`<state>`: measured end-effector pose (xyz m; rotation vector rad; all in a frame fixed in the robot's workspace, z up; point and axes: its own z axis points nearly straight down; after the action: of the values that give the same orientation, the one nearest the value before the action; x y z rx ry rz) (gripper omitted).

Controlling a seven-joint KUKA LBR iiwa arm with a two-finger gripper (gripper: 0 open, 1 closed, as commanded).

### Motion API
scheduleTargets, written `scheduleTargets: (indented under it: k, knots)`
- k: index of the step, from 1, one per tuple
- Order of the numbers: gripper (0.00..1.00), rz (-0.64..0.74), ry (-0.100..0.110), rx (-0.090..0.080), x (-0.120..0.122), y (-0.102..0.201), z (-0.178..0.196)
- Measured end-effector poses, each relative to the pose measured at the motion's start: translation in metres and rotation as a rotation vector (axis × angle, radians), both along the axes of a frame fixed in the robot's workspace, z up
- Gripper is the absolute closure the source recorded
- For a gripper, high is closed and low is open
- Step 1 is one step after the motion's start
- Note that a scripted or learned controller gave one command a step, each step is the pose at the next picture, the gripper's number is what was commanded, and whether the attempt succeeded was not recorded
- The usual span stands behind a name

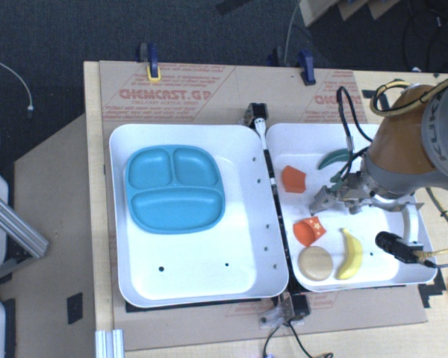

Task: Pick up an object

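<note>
One banana (349, 254) lying lengthwise near-far, pincer (319, 203) just beyond

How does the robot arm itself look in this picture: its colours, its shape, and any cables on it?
The arm is thick and rounded, grey, with a wide orange-brown band above the wrist. Black cables loop along it, and a yellow one curls near its top. Its pincer is small, of grey metal, on a grey wrist block.

Two white bins: left bin (187, 286), right bin (284, 144). One blue divided plate (175, 189) in the left bin. In the right bin: two orange-red blocks (293, 178) (308, 231), one banana (350, 254), one beige round object (315, 262).
</note>
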<state>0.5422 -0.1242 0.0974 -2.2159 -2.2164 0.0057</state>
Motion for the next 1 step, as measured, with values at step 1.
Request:
scheduleTargets:
  k: [1]
  knots:
    - [1.0, -0.002, -0.009, -0.003, 0.002, -0.0012, 0.0145]
